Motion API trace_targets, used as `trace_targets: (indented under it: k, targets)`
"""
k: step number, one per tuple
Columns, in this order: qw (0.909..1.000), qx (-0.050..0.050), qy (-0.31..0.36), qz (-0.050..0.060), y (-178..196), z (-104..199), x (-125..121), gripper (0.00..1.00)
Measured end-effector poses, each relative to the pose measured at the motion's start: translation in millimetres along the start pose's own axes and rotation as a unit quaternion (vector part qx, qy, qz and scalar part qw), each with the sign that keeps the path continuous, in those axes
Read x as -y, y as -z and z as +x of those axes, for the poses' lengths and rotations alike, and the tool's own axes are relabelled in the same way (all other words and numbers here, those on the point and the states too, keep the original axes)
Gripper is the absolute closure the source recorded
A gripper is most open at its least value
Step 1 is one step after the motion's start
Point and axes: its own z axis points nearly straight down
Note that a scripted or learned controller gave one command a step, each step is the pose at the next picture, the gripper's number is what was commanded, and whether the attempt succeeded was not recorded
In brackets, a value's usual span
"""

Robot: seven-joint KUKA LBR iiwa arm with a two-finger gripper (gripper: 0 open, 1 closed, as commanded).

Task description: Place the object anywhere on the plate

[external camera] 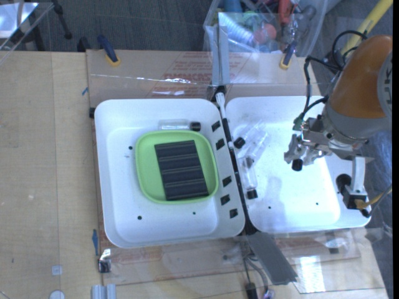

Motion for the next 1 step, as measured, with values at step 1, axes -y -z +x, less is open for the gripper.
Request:
trace_targets:
  k: [1]
  targets:
    - [1.0, 0.0, 0.0, 0.0, 0.0, -0.1, 0.0, 0.0]
